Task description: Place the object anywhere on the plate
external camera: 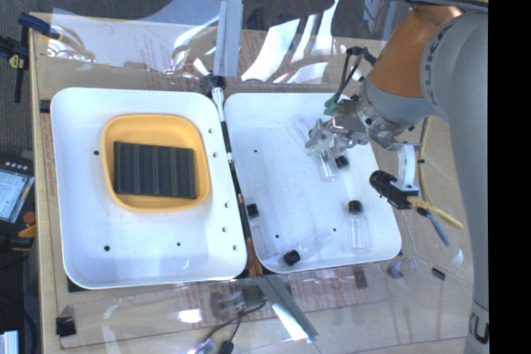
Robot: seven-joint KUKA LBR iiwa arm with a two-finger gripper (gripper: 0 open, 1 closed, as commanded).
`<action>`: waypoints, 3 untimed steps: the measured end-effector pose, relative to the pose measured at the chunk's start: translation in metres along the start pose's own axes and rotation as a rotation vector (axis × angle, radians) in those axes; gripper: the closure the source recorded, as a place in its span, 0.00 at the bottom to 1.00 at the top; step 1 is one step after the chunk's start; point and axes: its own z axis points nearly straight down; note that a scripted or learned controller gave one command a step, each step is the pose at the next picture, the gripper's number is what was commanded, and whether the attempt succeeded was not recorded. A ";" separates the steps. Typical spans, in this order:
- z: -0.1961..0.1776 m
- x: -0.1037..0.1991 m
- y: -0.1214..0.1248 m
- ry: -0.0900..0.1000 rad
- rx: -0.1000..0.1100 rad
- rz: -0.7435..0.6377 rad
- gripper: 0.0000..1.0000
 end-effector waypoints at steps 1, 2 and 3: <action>-0.008 0.055 0.004 -0.001 0.002 -0.253 1.00; 0.010 0.118 0.000 -0.002 0.000 -0.338 1.00; 0.009 0.181 0.033 -0.003 -0.001 -0.433 1.00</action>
